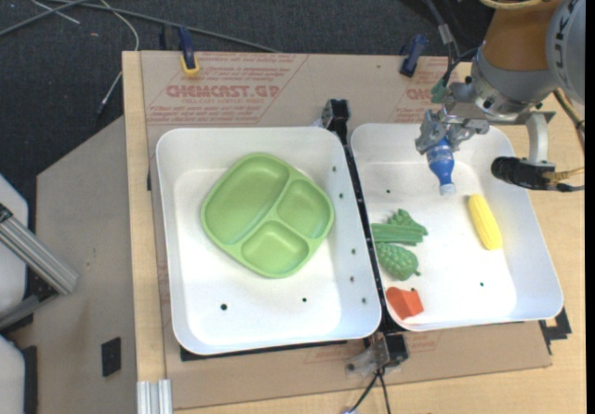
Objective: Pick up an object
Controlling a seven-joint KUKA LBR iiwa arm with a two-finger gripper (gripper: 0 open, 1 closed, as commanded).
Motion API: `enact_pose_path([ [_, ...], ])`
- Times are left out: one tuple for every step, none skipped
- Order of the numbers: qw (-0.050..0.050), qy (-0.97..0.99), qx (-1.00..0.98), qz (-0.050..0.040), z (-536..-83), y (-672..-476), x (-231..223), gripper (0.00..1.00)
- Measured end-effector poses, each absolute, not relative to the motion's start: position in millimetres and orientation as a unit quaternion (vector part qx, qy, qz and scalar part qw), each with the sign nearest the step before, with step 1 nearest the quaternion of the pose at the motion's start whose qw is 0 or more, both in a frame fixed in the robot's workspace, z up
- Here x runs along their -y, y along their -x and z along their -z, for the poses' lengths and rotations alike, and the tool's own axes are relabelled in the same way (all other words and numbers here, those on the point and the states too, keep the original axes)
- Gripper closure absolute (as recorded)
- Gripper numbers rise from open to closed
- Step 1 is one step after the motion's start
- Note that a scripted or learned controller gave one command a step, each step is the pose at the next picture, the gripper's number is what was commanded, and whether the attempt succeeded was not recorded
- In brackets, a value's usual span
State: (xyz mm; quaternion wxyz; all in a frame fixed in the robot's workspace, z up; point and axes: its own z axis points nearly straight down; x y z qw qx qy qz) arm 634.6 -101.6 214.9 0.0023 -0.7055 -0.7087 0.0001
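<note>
the arm (525, 21) enters from the right of the camera view, its orange band above the wrist, and hangs over the far part of the right bin (544, 259). the gripper (444, 153) points down into that bin. a small blue object (443, 169), bottle-like in shape with a paler tip, hangs directly beneath the gripper, its upper end between the fingers and its lower end tilted slightly toward the near-right. the fingers are closed on its upper end. whether the lower tip touches the bin floor cannot be told from this angle.

other contents of the right bin:
- a yellow corn cob (483, 220) lies to the near-right of the blue object, clear of the gripper, its long axis running roughly far to near.
- a green leafy vegetable toy (398, 230) lies near the bin's left wall, on the near-left side of the gripper.
- a green bumpy round toy (398, 260) lies just beside the leafy toy, on its near side; contact between the two cannot be confirmed.
- an orange-red block (404, 301) rests at the near-left corner, close to the rim.

the left bin (177, 217) holds a green divided plate (267, 214) with three compartments, lying flat near the centre. both bins sit on a cardboard sheet (232, 86) with red printing.
</note>
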Motion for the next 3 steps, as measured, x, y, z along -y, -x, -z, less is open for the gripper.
enact_pose_path([
  [0.002, 0.705, 0.709, 0.0, -222, -614.6, 61, 1.0],
  [0.003, 0.705, 0.709, -0.0003, -213, -595.1, 7, 1.0],
  [0.003, 0.705, 0.709, -0.0007, -206, -577.6, -43, 1.0],
])
